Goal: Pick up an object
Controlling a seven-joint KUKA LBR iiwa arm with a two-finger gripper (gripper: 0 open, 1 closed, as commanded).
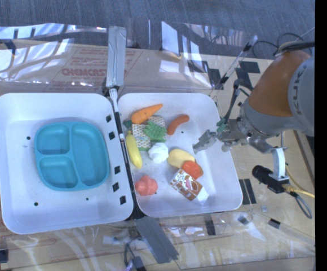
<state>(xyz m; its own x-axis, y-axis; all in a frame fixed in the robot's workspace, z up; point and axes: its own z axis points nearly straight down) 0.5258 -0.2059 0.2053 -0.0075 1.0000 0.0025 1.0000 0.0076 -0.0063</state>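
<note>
**Claw above the right bin, no toy taken yet**

The grey arm with the orange band (276,89) reached in from the right side, and its claw (204,142) hung over the right part of the right white bin (225,191). From this slanted view I could not tell if the claw was released or clenched, and no object was seen inside it.

The things to pick lay in a loose group in the left and middle part of that bin. There was an orange plastic carrot (145,113), a reddish sausage-shaped toy (177,123), a green leafy toy on a checked piece (154,131), a yellow banana (133,150) along the left wall, a small white garlic-like toy (158,151), a yellow lemon-shaped toy (180,157) touching a red-orange round piece (192,169), a small printed carton (186,185) and a pink round toy (146,186). The left white bin (5,168) carried a turquoise divided tray (71,154).

In my judgement, the nearest targets were the lemon-shaped toy and the red-orange piece, just beside the claw. The risk was that these two touched each other, so the claw could push one aside, or close on both and drop them. The smooth round shapes could also slip out. Another danger was that the claw, being near the right wall, descended on bare bin floor and closed on nothing.
</note>
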